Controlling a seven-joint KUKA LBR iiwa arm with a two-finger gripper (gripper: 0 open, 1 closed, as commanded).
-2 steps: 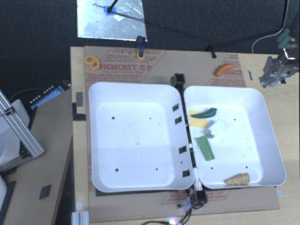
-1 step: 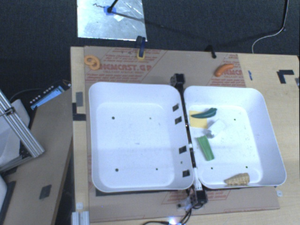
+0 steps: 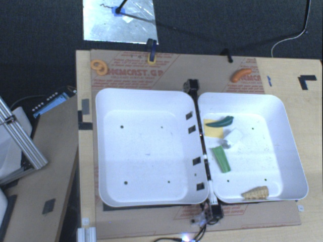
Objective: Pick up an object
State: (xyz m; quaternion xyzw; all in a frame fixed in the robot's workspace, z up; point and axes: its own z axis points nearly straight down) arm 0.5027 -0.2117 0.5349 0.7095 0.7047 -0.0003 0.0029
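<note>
The right bin (image 3: 287, 135) holds a few small objects near its left side. A dark green curved piece (image 3: 221, 121) lies on top of a yellow block (image 3: 213, 131). Beside them sits a small grey-white item (image 3: 230, 136). A light green stick (image 3: 220, 159) lies below, pointing toward the front. A tan ridged cone (image 3: 255, 192) rests near the bin's front wall.
The left bin (image 3: 146, 150) stands beside the right one, joined by a black hinge strip (image 3: 198, 140). On the cardboard behind lie an orange sausage shape (image 3: 241, 74), a tan ring (image 3: 99, 66) and a yellow-blue clip (image 3: 151, 52). A metal sheet (image 3: 120, 13) lies farther back.
</note>
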